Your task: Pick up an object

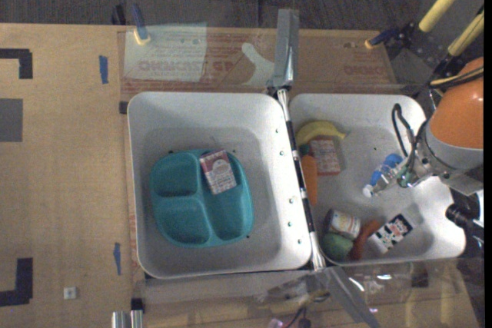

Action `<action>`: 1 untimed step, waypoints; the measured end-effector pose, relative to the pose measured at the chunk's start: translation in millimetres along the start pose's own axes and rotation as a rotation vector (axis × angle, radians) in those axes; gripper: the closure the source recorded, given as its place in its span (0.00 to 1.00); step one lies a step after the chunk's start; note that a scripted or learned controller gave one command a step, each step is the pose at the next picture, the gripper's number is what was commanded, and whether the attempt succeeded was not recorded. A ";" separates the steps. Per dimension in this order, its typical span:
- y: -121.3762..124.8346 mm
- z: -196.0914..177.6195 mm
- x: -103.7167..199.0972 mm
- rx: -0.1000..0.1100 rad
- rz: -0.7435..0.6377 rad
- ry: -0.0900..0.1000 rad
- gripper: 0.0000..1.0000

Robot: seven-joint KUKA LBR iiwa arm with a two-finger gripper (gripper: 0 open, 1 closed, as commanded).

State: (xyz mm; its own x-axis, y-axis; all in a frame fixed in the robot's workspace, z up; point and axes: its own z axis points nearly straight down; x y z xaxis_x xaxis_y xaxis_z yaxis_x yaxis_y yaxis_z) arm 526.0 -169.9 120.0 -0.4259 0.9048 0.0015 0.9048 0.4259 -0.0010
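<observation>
The gripper (401, 176) sits in the right bin (434, 242), right at a small blue and white bottle (382, 176); whether it has hold of the bottle, I cannot tell. The bottle lies tilted on smooth plastic, so a glancing touch could likely roll it away.

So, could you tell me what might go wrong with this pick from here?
The gripper sits at the small blue-and-white bottle, which lies on its side; it may roll or slip away.

Objects in the right bin crowd together: the can, green fruit and milk carton sit close, so a descent there could bump neighbours.

The carrot and banana lie near the bin's wall, leaving little finger room.
</observation>
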 end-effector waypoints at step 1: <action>37.4 -82.1 11.2 0.000 0.317 -0.002 1.00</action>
State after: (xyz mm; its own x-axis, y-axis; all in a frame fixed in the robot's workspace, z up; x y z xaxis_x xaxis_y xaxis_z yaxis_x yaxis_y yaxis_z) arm 555.2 -144.0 202.0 -0.1224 0.9925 -0.0005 0.9925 0.1224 -0.0007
